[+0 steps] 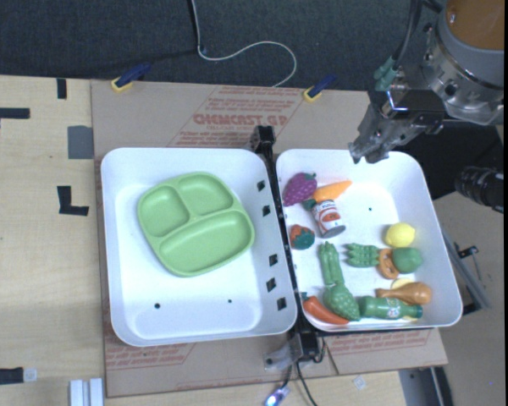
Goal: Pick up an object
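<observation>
The plastic green toy bottle (389, 309) lies far below the pincer (366, 151). The pincer hangs over the right white bin's (406, 169) top edge, holding nothing, maybe choosing 1 toy. I cannot tell how far open it is.

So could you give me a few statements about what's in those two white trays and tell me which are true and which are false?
1. The green divided plate lies in the left bin. True.
2. The toy food sits on the green plate. False: it lies in the right bin.
3. The gripper holds the purple grapes. False: it hangs above the right bin's far edge, apart from them.
4. A yellow lemon lies in the right bin. True.
</observation>
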Tool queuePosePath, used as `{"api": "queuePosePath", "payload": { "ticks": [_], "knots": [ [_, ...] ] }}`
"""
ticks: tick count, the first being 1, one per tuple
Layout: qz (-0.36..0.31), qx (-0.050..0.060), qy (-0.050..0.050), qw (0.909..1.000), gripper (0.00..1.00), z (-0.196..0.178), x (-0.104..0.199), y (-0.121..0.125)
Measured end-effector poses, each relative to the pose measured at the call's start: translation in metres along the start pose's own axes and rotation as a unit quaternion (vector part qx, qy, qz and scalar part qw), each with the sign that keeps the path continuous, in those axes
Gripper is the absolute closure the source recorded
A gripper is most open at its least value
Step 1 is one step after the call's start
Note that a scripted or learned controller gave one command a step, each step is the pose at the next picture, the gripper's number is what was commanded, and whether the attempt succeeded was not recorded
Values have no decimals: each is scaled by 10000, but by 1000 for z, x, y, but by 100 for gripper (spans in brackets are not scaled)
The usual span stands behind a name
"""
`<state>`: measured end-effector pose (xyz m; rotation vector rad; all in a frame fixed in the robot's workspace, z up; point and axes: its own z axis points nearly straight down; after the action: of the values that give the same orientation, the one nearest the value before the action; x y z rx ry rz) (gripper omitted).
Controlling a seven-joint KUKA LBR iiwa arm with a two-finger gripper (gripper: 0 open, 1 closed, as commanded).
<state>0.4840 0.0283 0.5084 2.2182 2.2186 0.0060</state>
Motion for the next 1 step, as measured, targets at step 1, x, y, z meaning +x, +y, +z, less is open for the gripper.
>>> {"api": "queuePosePath", "payload": {
  "ticks": [1],
  "knots": [
    [-23, 20, 3, 10000, 100, -27, 57, 0]
  ]
}}
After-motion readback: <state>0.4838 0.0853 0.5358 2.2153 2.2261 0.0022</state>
